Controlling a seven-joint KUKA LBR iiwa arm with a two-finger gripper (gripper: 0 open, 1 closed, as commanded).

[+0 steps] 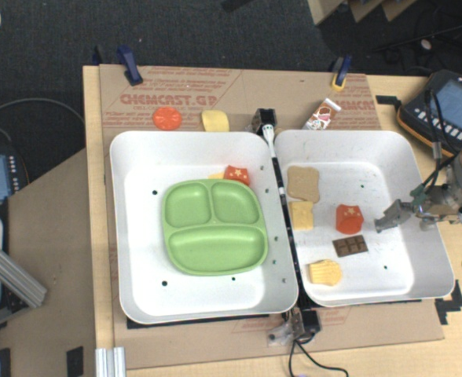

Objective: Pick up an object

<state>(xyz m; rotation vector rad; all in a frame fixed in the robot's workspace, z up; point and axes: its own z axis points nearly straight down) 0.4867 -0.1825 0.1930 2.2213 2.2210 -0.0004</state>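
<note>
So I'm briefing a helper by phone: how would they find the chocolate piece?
Look in the right-hand white bin. Below the red block lies the chocolate piece, a flat dark brown rectangle scored into squares, the one dark item among tan, yellow and red neighbours.
</note>
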